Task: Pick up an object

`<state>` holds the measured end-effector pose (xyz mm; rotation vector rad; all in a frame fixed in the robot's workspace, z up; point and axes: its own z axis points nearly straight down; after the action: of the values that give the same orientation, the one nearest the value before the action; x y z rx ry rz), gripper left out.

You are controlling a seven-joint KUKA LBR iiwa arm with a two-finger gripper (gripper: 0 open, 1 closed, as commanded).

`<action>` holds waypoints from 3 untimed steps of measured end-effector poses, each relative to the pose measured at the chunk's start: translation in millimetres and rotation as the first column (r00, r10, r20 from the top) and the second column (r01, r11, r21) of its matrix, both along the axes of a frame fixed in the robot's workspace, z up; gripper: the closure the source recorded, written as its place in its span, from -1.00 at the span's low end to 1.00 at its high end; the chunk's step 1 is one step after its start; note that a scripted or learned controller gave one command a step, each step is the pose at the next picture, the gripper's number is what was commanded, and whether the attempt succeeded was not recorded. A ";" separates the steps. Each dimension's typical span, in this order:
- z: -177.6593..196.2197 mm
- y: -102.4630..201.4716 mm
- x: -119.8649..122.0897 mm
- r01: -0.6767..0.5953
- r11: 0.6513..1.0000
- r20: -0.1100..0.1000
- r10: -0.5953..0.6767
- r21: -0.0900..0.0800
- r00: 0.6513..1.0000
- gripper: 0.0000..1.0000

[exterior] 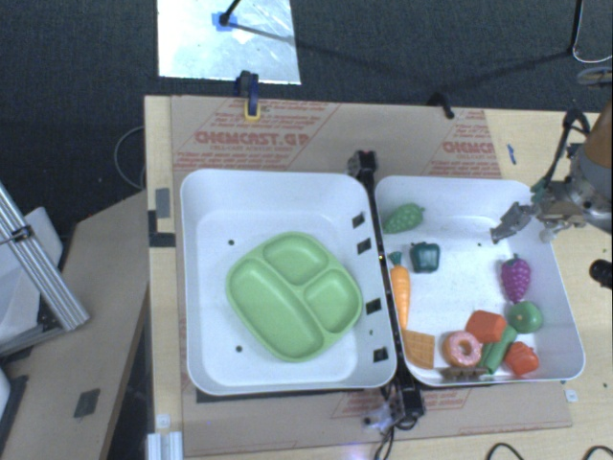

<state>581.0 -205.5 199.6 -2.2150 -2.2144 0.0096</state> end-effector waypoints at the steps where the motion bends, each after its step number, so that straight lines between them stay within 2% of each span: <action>1: 7.7 0.6 3.0 -0.004 1.000 0.012 0.004 -0.003 1.000 -1.00; 2: -50.2 5.5 10.7 -0.007 1.000 0.009 0.007 -0.002 1.000 -1.00; 3: -110.4 -0.7 8.2 -0.002 1.000 0.008 0.002 -0.002 1.000 -1.00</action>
<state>589.3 -206.2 89.2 -2.2183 -2.2216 0.0024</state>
